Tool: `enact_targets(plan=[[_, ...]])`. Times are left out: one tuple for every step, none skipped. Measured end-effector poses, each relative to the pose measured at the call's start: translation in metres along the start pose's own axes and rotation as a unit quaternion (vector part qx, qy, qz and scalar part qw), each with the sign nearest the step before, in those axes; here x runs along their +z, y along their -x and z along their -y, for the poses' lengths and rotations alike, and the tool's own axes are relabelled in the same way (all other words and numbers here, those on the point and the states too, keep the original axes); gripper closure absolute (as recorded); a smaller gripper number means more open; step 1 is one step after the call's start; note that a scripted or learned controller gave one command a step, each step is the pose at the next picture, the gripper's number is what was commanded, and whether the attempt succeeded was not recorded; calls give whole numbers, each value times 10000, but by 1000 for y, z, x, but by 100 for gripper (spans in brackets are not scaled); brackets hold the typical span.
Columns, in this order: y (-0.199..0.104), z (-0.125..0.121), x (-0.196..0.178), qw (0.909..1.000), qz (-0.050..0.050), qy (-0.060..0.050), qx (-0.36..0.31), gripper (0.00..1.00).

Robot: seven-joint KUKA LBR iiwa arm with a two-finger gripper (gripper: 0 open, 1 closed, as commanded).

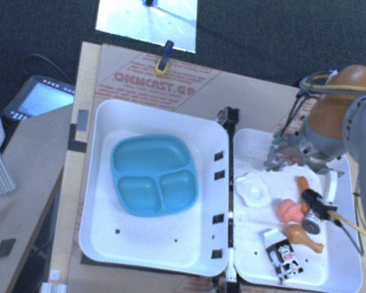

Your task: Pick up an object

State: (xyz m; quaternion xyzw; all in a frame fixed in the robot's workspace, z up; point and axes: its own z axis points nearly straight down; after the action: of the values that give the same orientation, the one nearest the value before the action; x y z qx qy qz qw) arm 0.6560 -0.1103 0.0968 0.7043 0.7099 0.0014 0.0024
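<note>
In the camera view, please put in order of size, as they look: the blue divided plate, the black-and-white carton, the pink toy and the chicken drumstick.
1. The blue divided plate, by far the largest.
2. The black-and-white carton.
3. The chicken drumstick and the pink toy look too alike to rank.

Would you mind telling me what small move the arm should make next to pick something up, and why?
Probably shift the gripper toward the near side of the right bin and lower it over the pink toy. The gripper sits at the bin's far edge over bare floor, while the pink toy, the chicken drumstick and the small carton lie nearer the camera.
</note>
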Motion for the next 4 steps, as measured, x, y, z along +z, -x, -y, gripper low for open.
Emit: enact_targets(plan=[[-9, 0, -60, 10000, -4, 8, 11, 100], [-9, -3, -115, 10000, -1, 10, 10, 100], [-62, -1, -129, 10000, -15, -7, -8, 100], [-113, 4, -119, 10000, -14, -17, -7, 100]])
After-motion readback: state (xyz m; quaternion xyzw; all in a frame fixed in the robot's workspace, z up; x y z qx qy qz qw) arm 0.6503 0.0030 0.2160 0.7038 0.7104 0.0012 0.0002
